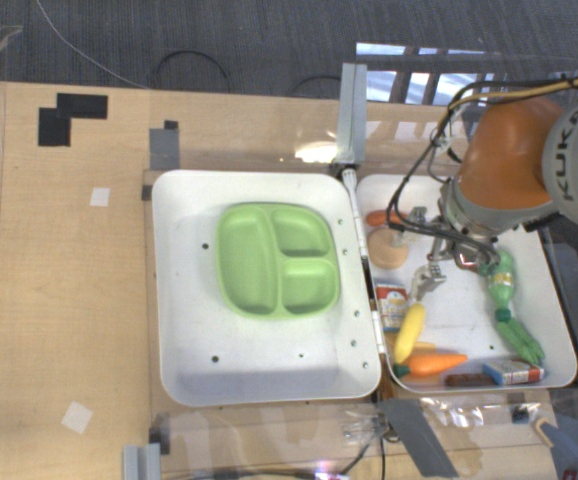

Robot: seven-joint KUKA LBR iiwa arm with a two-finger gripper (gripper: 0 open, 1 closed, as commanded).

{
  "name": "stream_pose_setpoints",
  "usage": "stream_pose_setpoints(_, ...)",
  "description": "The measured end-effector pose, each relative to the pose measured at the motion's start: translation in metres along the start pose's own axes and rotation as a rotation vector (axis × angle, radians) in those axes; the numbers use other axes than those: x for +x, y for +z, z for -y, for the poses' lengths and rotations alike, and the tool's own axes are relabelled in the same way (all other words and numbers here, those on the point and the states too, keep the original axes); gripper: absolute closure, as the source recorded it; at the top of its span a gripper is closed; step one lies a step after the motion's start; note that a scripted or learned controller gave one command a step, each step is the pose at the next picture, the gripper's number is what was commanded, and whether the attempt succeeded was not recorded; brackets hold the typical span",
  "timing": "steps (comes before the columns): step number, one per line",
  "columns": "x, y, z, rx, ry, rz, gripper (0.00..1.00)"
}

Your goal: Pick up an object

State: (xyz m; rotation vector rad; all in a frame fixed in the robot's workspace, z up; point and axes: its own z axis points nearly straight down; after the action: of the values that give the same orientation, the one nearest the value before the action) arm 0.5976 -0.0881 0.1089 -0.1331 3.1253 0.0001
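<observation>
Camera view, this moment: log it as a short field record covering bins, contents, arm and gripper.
left bin: green divided plate
right bin: yellow banana, orange carrot, green bottle, small cartons, other toy food
arm: grey, orange band, over right bin
gripper: low in right bin, above the banana
held object: none seen between fingers

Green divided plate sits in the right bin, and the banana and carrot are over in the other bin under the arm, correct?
Not quite. The camera view shows the green divided plate in the left bin, not the right. The banana and carrot lie in the right bin, under the arm.
</observation>
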Motion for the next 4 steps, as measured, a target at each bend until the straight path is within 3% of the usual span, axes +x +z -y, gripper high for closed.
stream_pose_setpoints(1,-0.007,-0.035,0.097,0.007,-0.062,0.0,0.0)
stream_pose_setpoints(2,0.04,0.019,0.115,0.004,-0.083,0.001,0.0)
stream_pose_setpoints(4,0.029,0.019,0.114,0.003,-0.248,0.0,0.0)
